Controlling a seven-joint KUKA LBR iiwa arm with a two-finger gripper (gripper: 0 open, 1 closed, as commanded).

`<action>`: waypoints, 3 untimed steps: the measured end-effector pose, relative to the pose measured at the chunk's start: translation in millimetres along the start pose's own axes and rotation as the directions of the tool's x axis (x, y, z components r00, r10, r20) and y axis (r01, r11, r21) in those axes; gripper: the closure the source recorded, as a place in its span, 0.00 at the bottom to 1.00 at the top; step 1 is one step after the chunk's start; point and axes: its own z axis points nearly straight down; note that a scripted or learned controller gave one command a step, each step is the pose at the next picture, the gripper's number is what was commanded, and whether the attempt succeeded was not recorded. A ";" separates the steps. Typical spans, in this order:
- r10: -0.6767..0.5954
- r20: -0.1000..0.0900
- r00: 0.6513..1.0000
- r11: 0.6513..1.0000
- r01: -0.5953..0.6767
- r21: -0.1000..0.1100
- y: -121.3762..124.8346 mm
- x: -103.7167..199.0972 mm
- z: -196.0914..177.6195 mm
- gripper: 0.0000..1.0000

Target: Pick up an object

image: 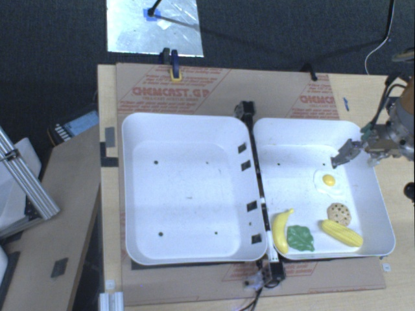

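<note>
Hand [343, 154] above right bin [305, 138], fingers' spacing impossible to tell, nothing visibly gripped. Fried egg [328, 181] just below hand; cookie [338, 213], corn cob [342, 233], banana [281, 230], green leaf [300, 238] farther below.

Even, bright overhead light washes the two white bins [188, 125] almost featureless, with soft shadows along their inner walls. Up and far to the left of the hand [343, 153], a foil sheet [154, 18] throws mottled glare. The hand itself looks slightly blurred; the dark floor [52, 44] is grainy.
</note>
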 end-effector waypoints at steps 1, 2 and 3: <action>-0.010 0.000 1.000 1.000 0.010 -0.021 -20.9 71.8 -165.1 0.00; -0.005 0.000 1.000 1.000 0.005 -0.013 -50.9 96.9 -260.0 0.00; -0.002 0.000 1.000 1.000 0.002 -0.003 -50.2 97.5 -273.1 0.00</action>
